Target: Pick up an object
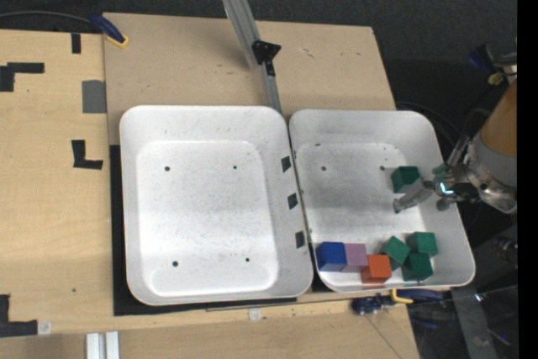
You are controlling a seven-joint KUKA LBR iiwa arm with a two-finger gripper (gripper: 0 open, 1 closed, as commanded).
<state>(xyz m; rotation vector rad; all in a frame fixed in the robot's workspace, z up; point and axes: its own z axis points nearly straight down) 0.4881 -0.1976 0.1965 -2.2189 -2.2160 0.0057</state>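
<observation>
Several small blocks lie in the right bin (353, 139). One green block (405, 177) sits alone near the bin's right wall. Along the front wall are a blue block (332, 255), a purple block (356, 254), an orange block (378, 266) and a cluster of green blocks (414, 255). My gripper (424, 187) reaches in over the right rim, just right of and slightly in front of the lone green block. It is open, one grey finger (409, 199) lies low beside that block, and nothing is between the fingers.
The left bin (202, 202) adjoins the right one, with black clips along the shared wall. A slanted metal pole (239, 4) rises behind the bins. The arm's orange band (504, 126) hangs past the right rim.
</observation>
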